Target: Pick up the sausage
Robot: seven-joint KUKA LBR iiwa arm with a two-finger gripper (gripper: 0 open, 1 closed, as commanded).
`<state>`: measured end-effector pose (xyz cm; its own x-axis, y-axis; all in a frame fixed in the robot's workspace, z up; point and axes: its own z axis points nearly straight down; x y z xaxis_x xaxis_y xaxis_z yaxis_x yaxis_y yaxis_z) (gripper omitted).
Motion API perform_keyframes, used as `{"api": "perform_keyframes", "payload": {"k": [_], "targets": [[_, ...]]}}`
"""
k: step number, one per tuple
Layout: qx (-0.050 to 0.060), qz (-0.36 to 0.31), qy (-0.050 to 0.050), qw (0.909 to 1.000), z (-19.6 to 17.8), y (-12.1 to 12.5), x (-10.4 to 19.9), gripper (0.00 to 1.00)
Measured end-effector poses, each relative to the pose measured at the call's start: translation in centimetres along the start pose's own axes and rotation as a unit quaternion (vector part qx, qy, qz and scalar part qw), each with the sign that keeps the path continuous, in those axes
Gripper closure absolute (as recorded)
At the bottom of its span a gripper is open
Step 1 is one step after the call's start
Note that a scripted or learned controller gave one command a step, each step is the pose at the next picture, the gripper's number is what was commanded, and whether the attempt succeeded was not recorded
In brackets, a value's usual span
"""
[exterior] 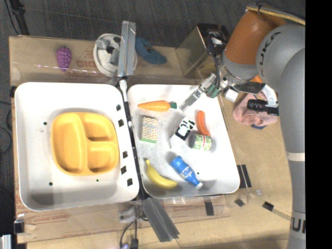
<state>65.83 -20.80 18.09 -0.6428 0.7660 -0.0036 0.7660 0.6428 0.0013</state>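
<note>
Your sausage (201,122) lies in the right bin (228,154), right of centre, near-vertical, its lower end touching the green can (201,142). A black-and-white carton (183,129) sits just left of it; the print on it is too small to read. The gripper (185,106) hangs above the bin's upper middle, just right of the carrot (154,106), apart from the sausage. Can't tell you if it's released or clenched. Partial "KUKA" lettering shows on the arm (282,56). Also in the bin: banana (158,177), blue bottle (185,171), patterned pack (149,129). The left bin (31,102) holds a yellow tray (85,142).
</note>
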Motion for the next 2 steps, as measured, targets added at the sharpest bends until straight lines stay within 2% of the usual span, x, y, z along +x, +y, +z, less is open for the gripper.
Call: {"api": "perform_keyframes", "payload": {"k": [1, 2], "targets": [[0.001, -0.006, 0.001, 1.0000, 8.8, -0.8, 0.8, 0.00], [0.001, 0.100, 0.001, 0.9950, -3.4, -0.4, 0.0, 0.00]]}}
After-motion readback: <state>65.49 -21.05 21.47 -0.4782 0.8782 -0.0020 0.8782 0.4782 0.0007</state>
